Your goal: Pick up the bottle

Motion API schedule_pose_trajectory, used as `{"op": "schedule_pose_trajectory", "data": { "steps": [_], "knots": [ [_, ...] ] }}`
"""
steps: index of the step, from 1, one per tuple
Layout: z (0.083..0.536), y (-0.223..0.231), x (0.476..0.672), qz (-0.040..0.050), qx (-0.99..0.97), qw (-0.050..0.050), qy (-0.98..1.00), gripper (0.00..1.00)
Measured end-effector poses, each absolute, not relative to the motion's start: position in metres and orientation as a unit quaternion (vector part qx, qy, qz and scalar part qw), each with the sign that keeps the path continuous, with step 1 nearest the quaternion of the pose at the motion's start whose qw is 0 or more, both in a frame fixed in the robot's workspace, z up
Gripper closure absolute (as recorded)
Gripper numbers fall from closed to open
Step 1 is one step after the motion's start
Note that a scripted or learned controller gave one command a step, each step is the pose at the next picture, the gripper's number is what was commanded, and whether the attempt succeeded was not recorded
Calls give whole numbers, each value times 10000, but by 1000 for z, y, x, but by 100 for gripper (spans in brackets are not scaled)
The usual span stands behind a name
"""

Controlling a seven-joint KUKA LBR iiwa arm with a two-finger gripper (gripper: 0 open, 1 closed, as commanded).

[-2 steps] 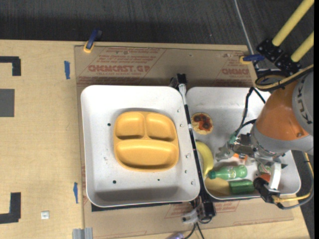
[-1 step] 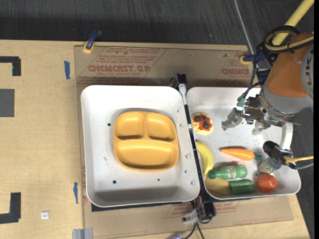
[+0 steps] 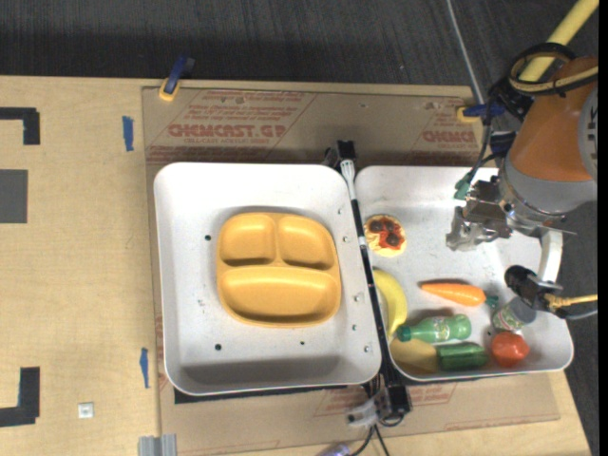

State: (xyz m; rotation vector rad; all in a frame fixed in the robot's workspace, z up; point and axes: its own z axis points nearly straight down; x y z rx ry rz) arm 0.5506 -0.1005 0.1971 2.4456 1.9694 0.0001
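Observation:
The bottle (image 3: 435, 330) is light green and lies on its side near the front of the right bin (image 3: 427, 193), cap end pointing left. It touches a banana (image 3: 392, 300) on its left and a dark green cylinder (image 3: 460, 355) in front. My gripper (image 3: 474, 230) hangs over the back right part of the same bin, well behind the bottle and a little to its right. Its fingers stand open with nothing between them.
An orange carrot (image 3: 453, 293) lies between gripper and bottle. A red tomato (image 3: 509, 348) and a small grey object (image 3: 515, 313) sit at the bin's front right. A pizza slice toy (image 3: 385, 234) lies by the left wall. A yellow divided plate (image 3: 278, 265) sits in the left bin (image 3: 180, 283).

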Motion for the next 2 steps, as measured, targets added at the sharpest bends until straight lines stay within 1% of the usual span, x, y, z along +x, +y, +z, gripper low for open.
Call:
{"op": "schedule_pose_trajectory", "data": {
  "steps": [1,2],
  "knots": [
    [88,-128,486,4,6784,0,7347,100],
    [88,-128,486,6,6781,6,7349,0]
  ]
}}
